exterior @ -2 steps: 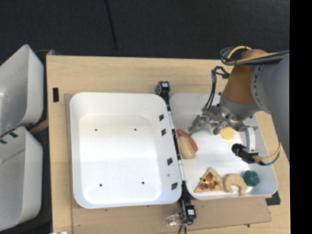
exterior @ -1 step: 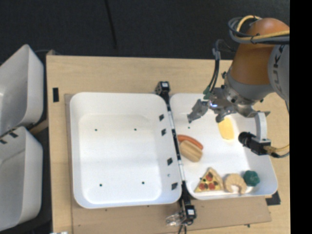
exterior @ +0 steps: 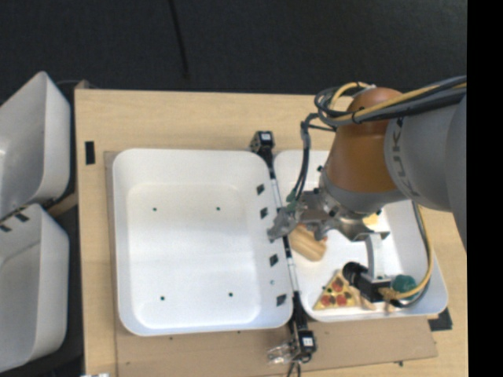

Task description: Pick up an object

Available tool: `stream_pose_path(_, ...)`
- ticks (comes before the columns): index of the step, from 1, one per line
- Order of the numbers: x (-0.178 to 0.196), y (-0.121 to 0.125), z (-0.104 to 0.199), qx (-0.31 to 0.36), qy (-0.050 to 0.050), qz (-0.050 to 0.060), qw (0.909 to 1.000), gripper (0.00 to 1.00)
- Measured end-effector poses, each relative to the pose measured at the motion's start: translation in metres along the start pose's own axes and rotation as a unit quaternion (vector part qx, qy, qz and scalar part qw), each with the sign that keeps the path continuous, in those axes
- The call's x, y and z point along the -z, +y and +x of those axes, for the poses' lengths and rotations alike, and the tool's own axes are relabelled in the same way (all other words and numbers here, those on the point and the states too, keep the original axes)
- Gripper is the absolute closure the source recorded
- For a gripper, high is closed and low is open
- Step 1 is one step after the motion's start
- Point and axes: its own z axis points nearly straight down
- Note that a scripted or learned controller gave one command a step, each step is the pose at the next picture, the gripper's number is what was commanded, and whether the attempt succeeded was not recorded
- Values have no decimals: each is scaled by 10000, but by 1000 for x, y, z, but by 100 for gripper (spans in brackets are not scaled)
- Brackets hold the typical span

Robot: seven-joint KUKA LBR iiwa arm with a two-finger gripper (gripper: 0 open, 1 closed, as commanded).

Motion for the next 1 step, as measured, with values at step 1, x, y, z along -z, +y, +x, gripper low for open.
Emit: stream_pose_path(1, 14, 3, -4, -29, -7, -47, 10000, 100)
